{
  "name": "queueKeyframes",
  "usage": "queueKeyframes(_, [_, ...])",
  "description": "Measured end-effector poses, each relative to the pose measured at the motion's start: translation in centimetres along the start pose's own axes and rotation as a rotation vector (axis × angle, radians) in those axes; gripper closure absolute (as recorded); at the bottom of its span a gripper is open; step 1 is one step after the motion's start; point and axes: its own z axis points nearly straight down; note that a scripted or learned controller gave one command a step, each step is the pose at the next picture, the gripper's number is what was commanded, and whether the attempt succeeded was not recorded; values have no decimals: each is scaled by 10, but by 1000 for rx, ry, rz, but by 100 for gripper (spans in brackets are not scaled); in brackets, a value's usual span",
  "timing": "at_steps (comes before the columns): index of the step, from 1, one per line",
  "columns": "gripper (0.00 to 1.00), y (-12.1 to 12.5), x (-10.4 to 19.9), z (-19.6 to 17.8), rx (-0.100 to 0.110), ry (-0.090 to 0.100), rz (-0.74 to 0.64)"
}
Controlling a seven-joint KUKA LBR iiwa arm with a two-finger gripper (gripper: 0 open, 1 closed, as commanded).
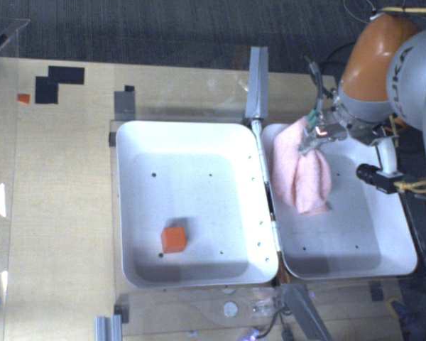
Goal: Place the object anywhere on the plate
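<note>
**Ana:** Nearest the lens is the arm (405,62), reaching in from the right with its orange band high over the bench. What worries you about it?

**Ben:** Mostly its sweep. If it carries anything leftward, the load has to clear the rims where the two bins meet, and a low pass could snag there.

**Ana:** Next in size are the bins.

**Ben:** The left bin (192,190) is bare apart from one small item. The right bin (362,233) is under the wrist. I cannot tell which surface is meant as the plate, so a release could easily land in the wrong place.

**Ana:** And the pink cloth (302,176)?

**Ben:** It is in the right bin, near the left wall. Its top is bunched up at the gripper (318,135), and the rest sags down to the bin floor. The claw looks pinched on a fold at the top edge. A grip that thin on soft fabric may slip out on a lift, or the trailing tail may drag and pull it free.

**Ana:** Smallest?

**Ben:** The orange cube (174,239), low in the left bin and well apart from the claw. A cloth dropped there could cover it.
</note>
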Motion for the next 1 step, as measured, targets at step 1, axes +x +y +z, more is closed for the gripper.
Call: queueKeyframes(1, [100,3,1,-40,-1,0,-9])
